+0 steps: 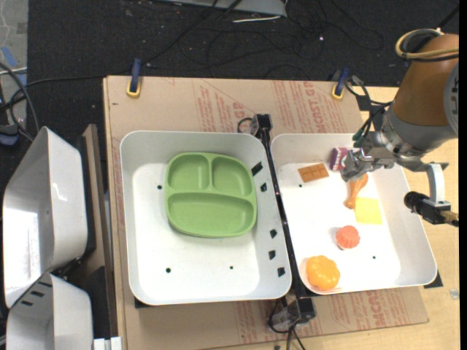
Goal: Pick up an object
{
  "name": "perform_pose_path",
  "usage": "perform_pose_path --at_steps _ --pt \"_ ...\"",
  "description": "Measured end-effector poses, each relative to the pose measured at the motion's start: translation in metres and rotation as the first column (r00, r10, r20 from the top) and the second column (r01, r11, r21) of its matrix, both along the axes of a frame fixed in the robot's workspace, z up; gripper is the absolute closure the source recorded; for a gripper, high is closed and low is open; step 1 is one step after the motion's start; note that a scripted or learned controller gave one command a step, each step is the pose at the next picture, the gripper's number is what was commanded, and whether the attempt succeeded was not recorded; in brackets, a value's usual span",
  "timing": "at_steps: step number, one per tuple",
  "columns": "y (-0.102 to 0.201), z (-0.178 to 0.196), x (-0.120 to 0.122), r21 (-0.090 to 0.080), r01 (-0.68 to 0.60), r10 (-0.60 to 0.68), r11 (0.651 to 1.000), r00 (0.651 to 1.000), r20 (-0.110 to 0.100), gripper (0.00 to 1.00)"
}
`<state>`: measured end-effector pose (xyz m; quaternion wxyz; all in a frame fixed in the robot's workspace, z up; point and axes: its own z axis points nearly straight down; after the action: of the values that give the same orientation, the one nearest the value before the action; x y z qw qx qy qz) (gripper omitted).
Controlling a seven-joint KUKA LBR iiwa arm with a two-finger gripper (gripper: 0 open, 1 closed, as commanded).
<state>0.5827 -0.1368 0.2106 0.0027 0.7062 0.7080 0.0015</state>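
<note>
While your tool (357,168) hangs at twelve o'clock in the right bin (408,272), an orange carrot (356,192) dangles between its closed fingers. You look mid-lift; next, raise it clear of the yellow block (368,211).

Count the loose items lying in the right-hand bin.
6: brown cracker far left, purple item beside the hand, orange piece below it, yellow square, red round piece, orange pepper at the near rim. The arm may hide more.
</note>
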Motion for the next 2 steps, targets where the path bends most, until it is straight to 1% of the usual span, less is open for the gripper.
perform_pose_path --at_steps 1,2 --pt "0.002 0.059 -0.007 0.0 -0.001 0.001 1.0 1.0 0.0 1.0" --pt "0.044 0.048 -0.016 0.003 -0.004 0.004 1.0 1.0 -0.007 1.0"
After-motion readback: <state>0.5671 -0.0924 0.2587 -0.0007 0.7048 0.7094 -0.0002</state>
